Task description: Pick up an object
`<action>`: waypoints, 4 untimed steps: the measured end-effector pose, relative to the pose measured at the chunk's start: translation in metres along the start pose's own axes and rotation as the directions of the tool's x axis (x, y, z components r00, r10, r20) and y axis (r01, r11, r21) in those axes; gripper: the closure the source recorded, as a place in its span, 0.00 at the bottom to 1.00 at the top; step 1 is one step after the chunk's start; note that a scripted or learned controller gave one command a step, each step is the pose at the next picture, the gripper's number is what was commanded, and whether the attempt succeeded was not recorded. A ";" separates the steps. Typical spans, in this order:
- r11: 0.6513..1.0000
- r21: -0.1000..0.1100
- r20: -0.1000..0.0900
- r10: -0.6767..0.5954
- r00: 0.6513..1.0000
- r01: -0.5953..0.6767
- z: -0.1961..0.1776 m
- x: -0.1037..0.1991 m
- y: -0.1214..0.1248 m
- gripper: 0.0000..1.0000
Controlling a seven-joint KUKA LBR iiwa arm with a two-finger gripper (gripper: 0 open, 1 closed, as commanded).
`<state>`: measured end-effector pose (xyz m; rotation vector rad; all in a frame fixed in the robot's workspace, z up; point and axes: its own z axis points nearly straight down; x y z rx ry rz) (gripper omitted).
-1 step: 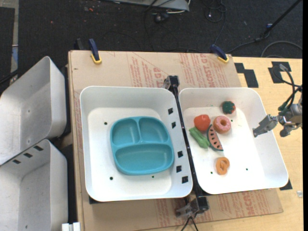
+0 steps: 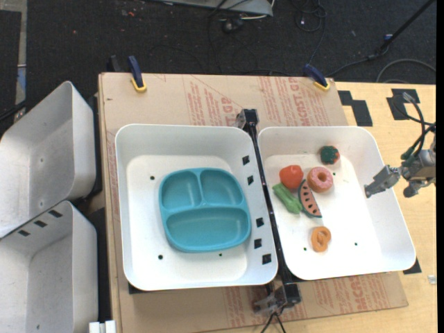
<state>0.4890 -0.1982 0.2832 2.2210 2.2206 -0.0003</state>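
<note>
Camera view:
Hand (image 2: 383,180): at the right bin's (image 2: 388,248) right wall, above its rim; whether its fingers are apart I cannot tell; nothing seen in it.
Toys: clustered in that bin's left half: tomato (image 2: 292,175), donut (image 2: 320,179), melon slice (image 2: 310,200), orange ring (image 2: 320,238).
Key relation: donut is nearest, lying left of the hand.
Left bin: holds blue tray (image 2: 205,209).

Both bins white: left bin (image 2: 132,151), right bin (image 2: 368,151). Teal divided plate (image 2: 205,210) w/ 3 sections. Toys: red tomato (image 2: 292,175), pink donut (image 2: 320,179), green pod (image 2: 286,200), watermelon slice (image 2: 310,201) red w/ green rind, orange ring (image 2: 320,238), red-green piece (image 2: 329,155). Bench (image 2: 180,99) tan w/ red print.
</note>
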 end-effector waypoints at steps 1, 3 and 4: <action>1.000 0.004 -0.002 0.002 1.000 -0.002 0.052 0.006 -0.009 0.00; 1.000 0.006 -0.003 0.003 1.000 -0.003 0.177 -0.003 -0.010 0.00; 1.000 0.000 -0.001 0.002 1.000 -0.002 0.163 -0.003 -0.008 1.00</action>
